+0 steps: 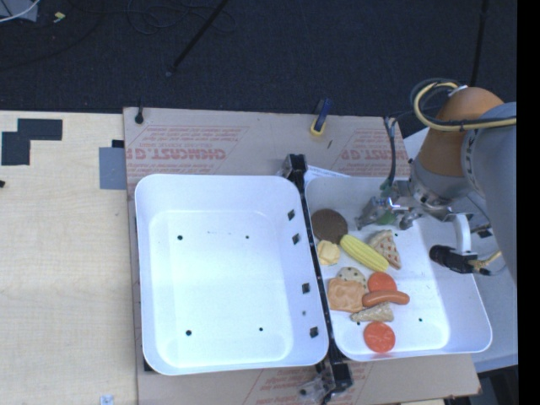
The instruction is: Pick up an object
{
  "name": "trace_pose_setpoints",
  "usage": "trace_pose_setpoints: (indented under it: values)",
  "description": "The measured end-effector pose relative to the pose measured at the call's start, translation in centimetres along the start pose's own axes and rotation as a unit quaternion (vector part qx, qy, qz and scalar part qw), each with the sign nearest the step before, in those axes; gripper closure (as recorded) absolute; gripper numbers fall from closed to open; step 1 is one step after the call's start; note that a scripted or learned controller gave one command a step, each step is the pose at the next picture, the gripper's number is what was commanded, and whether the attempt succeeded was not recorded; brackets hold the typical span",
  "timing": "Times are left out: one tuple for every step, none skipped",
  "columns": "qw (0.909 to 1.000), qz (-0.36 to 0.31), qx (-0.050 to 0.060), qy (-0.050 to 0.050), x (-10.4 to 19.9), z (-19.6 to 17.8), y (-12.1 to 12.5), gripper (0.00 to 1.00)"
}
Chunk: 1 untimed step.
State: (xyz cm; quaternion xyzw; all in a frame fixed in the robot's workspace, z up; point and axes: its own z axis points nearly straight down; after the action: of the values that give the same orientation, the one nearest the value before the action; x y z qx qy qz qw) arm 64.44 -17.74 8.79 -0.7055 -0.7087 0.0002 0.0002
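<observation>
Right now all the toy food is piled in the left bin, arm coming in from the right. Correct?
Not quite. The camera view shows the toy food piled in the right bin, not the left bin. The arm does come in from the right.

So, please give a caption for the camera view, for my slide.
Arm's gripper hovers over toy food in right bin; left bin beside it.

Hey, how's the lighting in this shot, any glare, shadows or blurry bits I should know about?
Camera view: even, soft light; the left bin reads bright white with only a faint shadow along its inner walls, no hard glare. The toy food in the right bin is small and a bit soft in detail. The gripper is dim and slightly blurred, and the background beyond the bench is dark.
</observation>
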Motion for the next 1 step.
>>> trace_pose_setpoints:
  values:
    - [1.0000,0.000,0.001,0.000,0.10,0.02,-0.05,0.00]
